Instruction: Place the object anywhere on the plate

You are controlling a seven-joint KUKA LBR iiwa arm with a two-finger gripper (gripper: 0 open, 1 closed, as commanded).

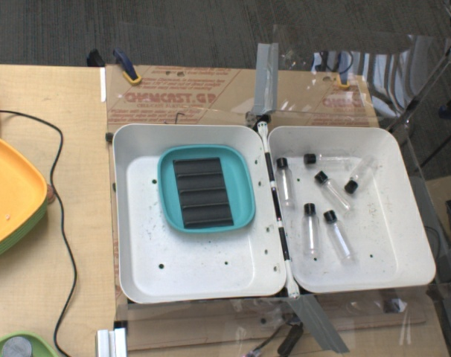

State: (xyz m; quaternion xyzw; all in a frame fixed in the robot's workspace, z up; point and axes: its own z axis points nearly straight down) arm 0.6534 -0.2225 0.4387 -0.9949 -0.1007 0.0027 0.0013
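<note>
In the right bin (404, 266), six clear black-capped tubes (312, 229) lie scattered, none yet on the teal plate (244, 192) at 9 o'clock from them. Gripper state: cannot tell. Judged step: pre-grasp; next move requires selecting one tube.

Two white bins (136, 222), faintly speckled with dark marks. Teal plate (168, 199) carried a black ribbed insert (203, 193). Clear tubes (337, 235) had black caps. Brown cardboard (173, 95) showed red lettering. Tan wooden bench (77, 274), black cable (62, 214), orange-yellow dishes (10, 195) over green.
</note>
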